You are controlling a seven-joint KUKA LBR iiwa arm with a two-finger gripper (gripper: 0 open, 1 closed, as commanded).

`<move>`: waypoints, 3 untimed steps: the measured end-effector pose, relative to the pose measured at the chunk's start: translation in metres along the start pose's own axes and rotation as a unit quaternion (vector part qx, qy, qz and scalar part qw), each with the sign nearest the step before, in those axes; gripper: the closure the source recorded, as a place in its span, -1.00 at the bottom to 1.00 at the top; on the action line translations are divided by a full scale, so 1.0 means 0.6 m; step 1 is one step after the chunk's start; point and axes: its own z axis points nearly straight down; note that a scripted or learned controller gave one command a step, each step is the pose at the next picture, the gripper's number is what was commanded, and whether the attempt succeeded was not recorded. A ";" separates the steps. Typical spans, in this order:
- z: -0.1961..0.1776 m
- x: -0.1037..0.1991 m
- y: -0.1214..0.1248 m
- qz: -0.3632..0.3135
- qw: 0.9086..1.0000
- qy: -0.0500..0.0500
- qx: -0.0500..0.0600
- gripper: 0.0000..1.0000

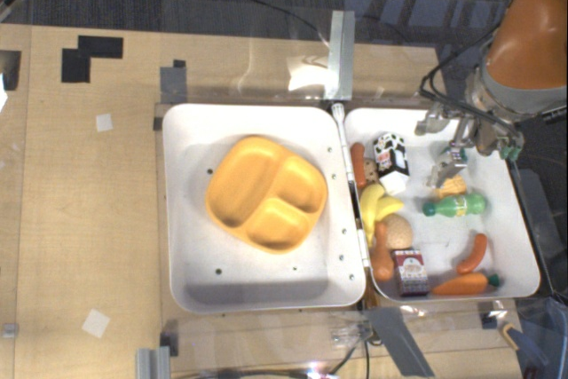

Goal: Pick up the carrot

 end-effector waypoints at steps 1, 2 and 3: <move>0.176 0.073 0.028 0.064 0.998 -0.005 0.001 -1.00; 0.045 0.144 -0.086 0.113 0.994 -0.004 0.003 -1.00; 0.154 -0.025 -0.129 0.274 0.962 -0.002 0.001 -1.00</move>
